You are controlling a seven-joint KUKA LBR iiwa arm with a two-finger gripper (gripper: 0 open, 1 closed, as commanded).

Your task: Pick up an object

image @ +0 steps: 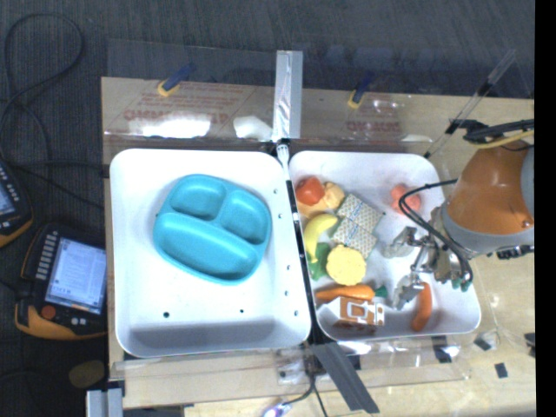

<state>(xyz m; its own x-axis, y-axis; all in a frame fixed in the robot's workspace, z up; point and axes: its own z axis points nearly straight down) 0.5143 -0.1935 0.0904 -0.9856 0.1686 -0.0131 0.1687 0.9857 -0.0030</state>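
Note:
My gripper [405, 266] hangs low over the right side of the right bin [452, 323], below the orange wrist band [491, 200]. Its fingers [396, 241] are open, with bare bin floor between them. A red-orange sausage [421, 307] lies just below the lower finger, near the bin's front right corner. A small red piece [408, 200] sits behind the gripper. To the gripper's left lie a yellow round slice [345, 265], a patterned packet [356, 220], an orange carrot [343, 294] and a small orange-and-white box [360, 313].
A banana [317, 228], a green piece [323, 254] and a tomato [308, 189] crowd the right bin's left wall. The left bin [130, 320] holds a blue divided plate [213, 226]. Cables [421, 220] loop by the wrist.

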